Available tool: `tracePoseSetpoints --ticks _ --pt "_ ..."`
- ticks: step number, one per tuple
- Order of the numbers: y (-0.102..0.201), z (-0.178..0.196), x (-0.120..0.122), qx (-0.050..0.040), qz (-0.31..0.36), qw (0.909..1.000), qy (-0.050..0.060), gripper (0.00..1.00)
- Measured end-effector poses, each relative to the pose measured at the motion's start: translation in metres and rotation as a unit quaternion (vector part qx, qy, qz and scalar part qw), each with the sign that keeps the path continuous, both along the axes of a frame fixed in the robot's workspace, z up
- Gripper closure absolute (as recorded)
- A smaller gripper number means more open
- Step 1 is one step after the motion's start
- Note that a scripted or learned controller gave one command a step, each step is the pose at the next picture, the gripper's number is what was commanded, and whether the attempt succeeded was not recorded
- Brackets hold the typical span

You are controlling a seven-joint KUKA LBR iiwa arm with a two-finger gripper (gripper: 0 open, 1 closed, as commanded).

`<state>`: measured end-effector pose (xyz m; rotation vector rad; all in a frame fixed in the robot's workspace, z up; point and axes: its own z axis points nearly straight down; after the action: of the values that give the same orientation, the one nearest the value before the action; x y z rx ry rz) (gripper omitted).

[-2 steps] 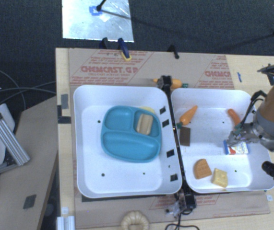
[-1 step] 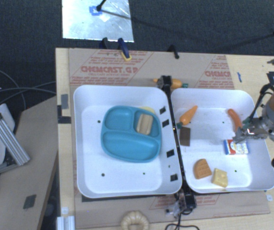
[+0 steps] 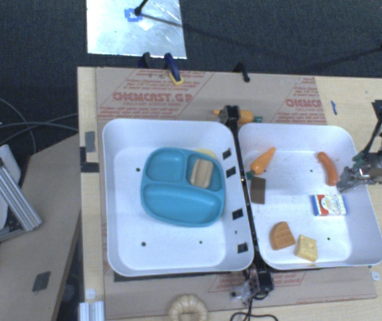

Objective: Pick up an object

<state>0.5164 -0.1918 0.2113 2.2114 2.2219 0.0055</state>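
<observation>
The right bin (image 3: pixel 291 182) holds an orange carrot (image 3: pixel 263 160), a reddish sausage (image 3: pixel 327 168), a dark brown slab (image 3: pixel 257 190), a small white box with red and blue print (image 3: pixel 328 205), a brown toast piece (image 3: pixel 282 235) and a pale yellow cracker (image 3: pixel 306 247). My gripper (image 3: pixel 348 178) hangs at that bin's right side, just right of the sausage and above the printed box. I see nothing held in it. In the left bin (image 3: pixel 120 199) lies a blue divided plate (image 3: pixel 177 199) with a tan bread piece (image 3: pixel 201 173) in its upper right compartment.
A black hinged divider (image 3: pixel 243 192) runs between the two bins. A yellow toy (image 3: pixel 245 117) lies just behind the bins, and a beige ring (image 3: pixel 187 307) rests at the bench's front edge. A metal frame (image 3: pixel 3 192) stands at the left.
</observation>
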Motion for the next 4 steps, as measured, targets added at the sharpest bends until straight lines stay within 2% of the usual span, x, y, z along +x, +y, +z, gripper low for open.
tracePoseSetpoints --ticks 1,3,4 --pt "0.000 0.014 0.001 0.0007 0.000 1.0000 0.002 1.00" --pt "0.095 -0.001 0.057 0.0013 0.003 1.0000 0.002 1.00" --pt "0.150 0.007 0.089 0.0022 0.003 1.0000 0.001 1.00"
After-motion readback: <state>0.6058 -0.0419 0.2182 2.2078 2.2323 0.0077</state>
